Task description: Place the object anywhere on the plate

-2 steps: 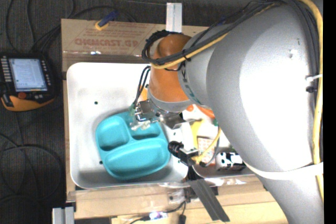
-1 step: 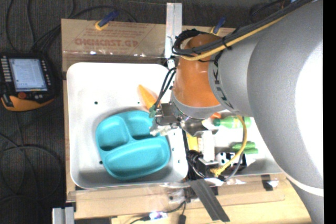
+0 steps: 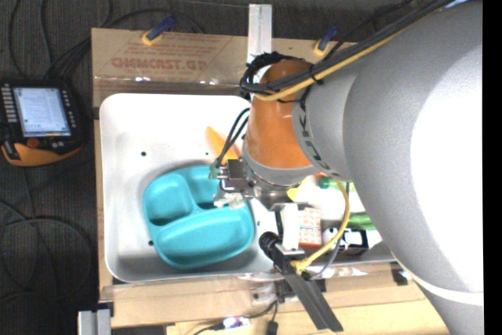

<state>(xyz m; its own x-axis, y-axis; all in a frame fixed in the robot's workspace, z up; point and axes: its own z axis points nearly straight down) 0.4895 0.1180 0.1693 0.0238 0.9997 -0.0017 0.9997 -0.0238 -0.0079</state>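
Note:
A turquoise divided plate [image 3: 196, 223] lies in the lower part of the left white bin [image 3: 125, 137]. My gripper [image 3: 227, 186] hangs over the plate's right rim, under the orange band [image 3: 274, 129] of the wrist. The wrist body hides what is beneath it. A small orange wedge-shaped object [image 3: 213, 139] lies on the bin floor just above the plate, partly hidden behind the arm's cables.
The arm covers most of the right bin. Showing past it are a yellow item [image 3: 302, 191], a green item [image 3: 333, 186] and a white and red box [image 3: 307, 227]. A cardboard sheet [image 3: 165, 63] lies behind the bins, and a teach pendant [image 3: 39, 118] sits at far left.

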